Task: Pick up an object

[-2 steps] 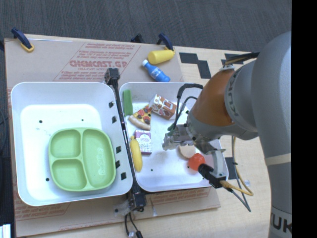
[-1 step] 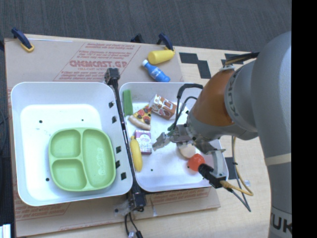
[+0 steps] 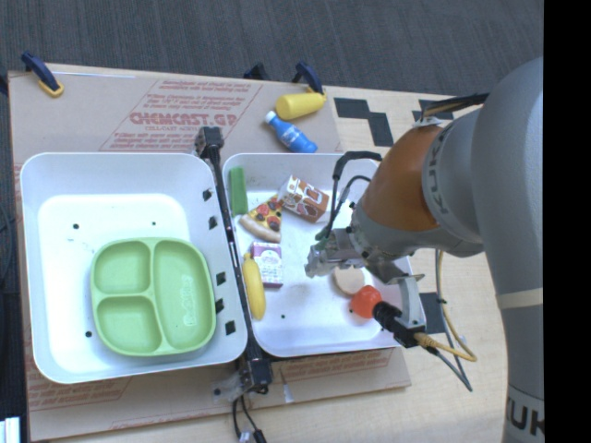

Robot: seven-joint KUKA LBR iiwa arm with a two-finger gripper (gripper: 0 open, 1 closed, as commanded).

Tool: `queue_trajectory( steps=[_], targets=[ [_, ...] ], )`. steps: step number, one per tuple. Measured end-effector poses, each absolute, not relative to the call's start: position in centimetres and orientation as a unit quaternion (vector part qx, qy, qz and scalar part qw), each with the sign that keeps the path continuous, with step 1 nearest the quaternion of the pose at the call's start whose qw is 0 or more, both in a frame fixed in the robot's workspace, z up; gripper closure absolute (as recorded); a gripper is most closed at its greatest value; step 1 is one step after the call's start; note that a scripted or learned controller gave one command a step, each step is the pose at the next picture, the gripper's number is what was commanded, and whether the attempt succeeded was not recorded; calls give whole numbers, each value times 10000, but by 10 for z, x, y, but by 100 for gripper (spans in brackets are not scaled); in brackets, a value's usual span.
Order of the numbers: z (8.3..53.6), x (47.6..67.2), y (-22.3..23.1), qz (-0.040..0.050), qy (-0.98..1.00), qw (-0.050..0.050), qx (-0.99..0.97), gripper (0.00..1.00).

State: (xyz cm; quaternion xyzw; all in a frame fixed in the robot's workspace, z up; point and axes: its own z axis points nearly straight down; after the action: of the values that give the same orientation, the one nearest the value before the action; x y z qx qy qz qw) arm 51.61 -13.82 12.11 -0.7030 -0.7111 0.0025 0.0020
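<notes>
The right bin (image 3: 305, 335) holds several toy foods: a yellow banana (image 3: 253, 288) along its left wall, a small purple and white carton (image 3: 269, 264), a pizza slice (image 3: 265, 218), a brown and white carton (image 3: 304, 198), a green stick (image 3: 238, 190), a tan round piece (image 3: 349, 281) and a red piece (image 3: 365, 301). My gripper (image 3: 320, 260) hangs low over the bin's middle, just left of the tan round piece and right of the purple carton. The arm's wrist covers the bin's right side.
The left bin (image 3: 55, 192) bears a green divided plate (image 3: 153, 295). Behind the bins on the cardboard lie a yellow bottle (image 3: 299, 105) and a blue bottle (image 3: 292, 136). Black clips (image 3: 210, 140) sit along the wall between the bins.
</notes>
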Motion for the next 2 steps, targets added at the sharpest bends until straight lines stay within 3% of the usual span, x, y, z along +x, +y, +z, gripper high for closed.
queue_trajectory(
  steps=[1,2],
  targets=[
    [121,516,-138,29,-7118,19,-7024,0],
    [91,478,-111,11,-7084,22,-7058,0]
  ],
)
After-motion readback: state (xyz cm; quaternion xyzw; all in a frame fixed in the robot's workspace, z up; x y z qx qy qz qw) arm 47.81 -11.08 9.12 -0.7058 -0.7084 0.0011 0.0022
